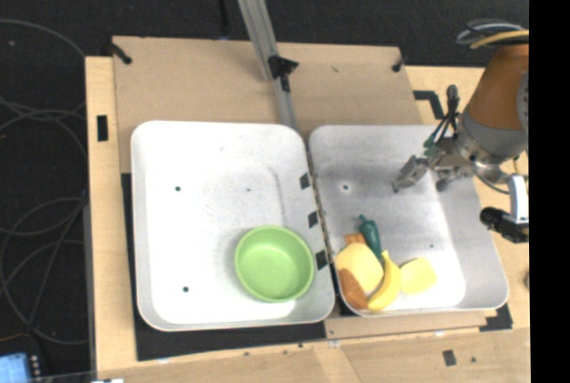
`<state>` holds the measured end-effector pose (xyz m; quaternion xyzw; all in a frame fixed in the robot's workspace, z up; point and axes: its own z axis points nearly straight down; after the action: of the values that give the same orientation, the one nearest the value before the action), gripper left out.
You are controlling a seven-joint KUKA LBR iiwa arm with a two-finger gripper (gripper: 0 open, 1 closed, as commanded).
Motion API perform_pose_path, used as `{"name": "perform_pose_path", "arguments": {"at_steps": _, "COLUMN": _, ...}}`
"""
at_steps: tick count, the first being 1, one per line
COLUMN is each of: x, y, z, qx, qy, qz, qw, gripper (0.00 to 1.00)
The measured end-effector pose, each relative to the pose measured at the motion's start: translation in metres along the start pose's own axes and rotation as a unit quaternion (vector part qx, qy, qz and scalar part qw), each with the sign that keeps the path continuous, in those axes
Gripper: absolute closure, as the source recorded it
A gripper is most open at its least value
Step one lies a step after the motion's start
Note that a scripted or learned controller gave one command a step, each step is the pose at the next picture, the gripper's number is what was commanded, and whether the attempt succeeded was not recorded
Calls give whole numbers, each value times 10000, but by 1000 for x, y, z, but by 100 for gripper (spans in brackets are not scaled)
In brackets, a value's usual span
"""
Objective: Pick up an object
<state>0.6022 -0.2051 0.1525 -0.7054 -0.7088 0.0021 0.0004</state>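
A green bowl (274, 263) sits in the left bin (178, 167) near its front right corner. In the right bin (374, 158) a pile lies at the front: a yellow banana (388, 283), a yellow block (417, 275), a pale yellow round piece (358, 264) with a brown item under it, and a small dark green object (370, 236). My gripper (426, 174) hangs over the right bin's back right part, well behind the pile. Its fingers are spread open with nothing between them.
A slanted metal pole (254, 16) rises from the back of the bench between the bins. Brown board surrounds the bins. The arm's orange band (499, 96) stands at the right edge.
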Motion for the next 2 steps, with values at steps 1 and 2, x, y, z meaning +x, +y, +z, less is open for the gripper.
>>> {"name": "perform_pose_path", "arguments": {"at_steps": 1, "x": -1, "y": -1, "z": 53, "qx": 0, "qy": -1, "qz": 20, "qw": 10000, "gripper": 0}}
{"name": "perform_pose_path", "arguments": {"at_steps": 2, "x": -2, "y": 1, "z": 38, "qx": -34, "qy": -3, "qz": 16, "qw": 10000, "gripper": 100}}
